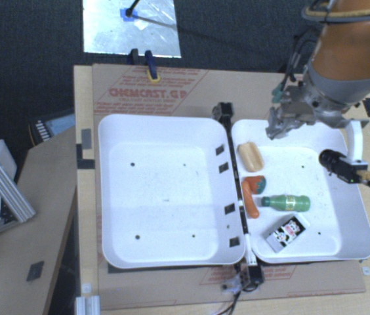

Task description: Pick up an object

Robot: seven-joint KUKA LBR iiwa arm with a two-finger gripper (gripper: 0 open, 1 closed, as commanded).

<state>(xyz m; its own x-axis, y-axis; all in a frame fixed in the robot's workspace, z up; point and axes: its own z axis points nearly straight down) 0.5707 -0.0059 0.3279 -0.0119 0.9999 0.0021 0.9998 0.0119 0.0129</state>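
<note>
Arm [355,38] cut off by right edge.

In the right bin [342,241], the bun [250,155] lies behind the bottle [286,203], the carton [286,232] before it.

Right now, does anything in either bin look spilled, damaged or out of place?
Nothing stands out. The hot dog bun, carrot, green bottle and small carton lie loose in the right bin, with no spill or visible damage.

Green bottle [286,203] on its side (right bin [342,231]), near carton [286,233]
</note>
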